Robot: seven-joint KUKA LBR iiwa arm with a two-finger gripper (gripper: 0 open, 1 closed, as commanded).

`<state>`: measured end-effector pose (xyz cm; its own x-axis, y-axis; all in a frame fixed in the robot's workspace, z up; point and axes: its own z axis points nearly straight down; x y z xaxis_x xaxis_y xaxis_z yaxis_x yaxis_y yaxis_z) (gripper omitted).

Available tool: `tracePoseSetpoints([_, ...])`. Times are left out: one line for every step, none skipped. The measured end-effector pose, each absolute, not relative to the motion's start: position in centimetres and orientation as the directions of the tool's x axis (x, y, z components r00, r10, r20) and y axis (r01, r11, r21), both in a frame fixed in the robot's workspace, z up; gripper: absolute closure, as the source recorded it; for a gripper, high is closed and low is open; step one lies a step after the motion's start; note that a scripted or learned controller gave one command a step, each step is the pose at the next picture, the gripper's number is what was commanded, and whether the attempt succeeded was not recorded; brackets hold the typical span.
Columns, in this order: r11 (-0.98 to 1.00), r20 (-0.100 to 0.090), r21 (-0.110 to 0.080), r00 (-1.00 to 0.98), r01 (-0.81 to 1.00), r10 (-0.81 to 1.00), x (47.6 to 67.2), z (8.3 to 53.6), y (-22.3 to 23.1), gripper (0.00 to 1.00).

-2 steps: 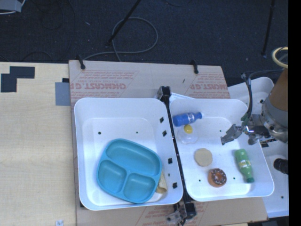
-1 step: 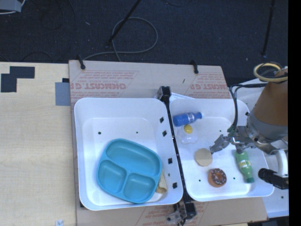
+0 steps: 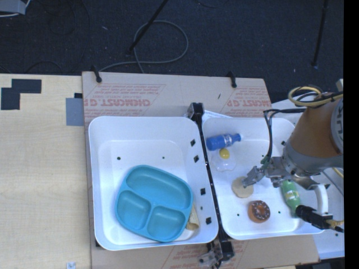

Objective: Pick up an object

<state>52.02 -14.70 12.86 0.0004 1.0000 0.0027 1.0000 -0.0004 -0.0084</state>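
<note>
Bottle (image 3: 222, 141) beside mirrored "CHEMCRZT" board (image 3: 120, 101)

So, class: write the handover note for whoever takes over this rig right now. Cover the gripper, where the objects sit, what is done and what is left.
Gripper: low in the right bin, at the tan round piece; whether it is gripping cannot be made out.
Right bin: blue bottle at the back, small yellow item just in front of it, donut near the front, green bottle under the wrist.
Left bin: blue divided tray.
Done: the arm has reached an object.
Left: confirm a grip and lift it.
</note>
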Motion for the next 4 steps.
tracePoseSetpoints([-0.001,0.003,-0.001,0.001,1.0,1.0,52.2,8.8,-14.6,0.0])
tracePoseSetpoints([-0.006,0.003,0.007,0.006,1.0,1.0,52.4,10.3,-14.7,1.0])
tracePoseSetpoints([0.001,0.0,0.001,-0.001,1.0,1.0,52.5,14.5,-15.1,1.0])
tracePoseSetpoints([0.001,0.0,0.002,-0.001,1.0,1.0,51.7,19.6,-14.6,1.0])
